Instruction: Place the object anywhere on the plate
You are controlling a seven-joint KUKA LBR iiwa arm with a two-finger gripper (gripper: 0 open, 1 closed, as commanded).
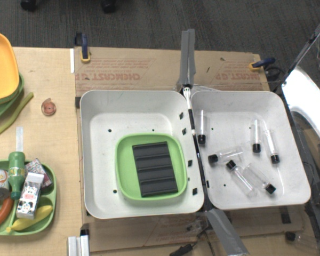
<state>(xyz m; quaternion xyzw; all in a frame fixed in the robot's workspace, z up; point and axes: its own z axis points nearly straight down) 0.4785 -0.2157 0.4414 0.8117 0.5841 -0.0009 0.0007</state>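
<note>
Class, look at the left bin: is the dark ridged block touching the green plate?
Touching. The camera view shows the dark ridged block lying flat inside the green plate, resting on its floor, with green rim visible all around it.

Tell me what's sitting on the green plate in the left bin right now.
A dark ribbed block lies on the green plate, covering its centre; what lies under it is hidden. The clear vials lie in the right bin.

Left bin (96, 143) holds a green plate (125, 164) bearing a dark ribbed block (154, 168), lower centre of frame. Right bin (288, 143) holds what appear to be six clear black-capped vials (245, 177), scattered, mostly apart.
</note>
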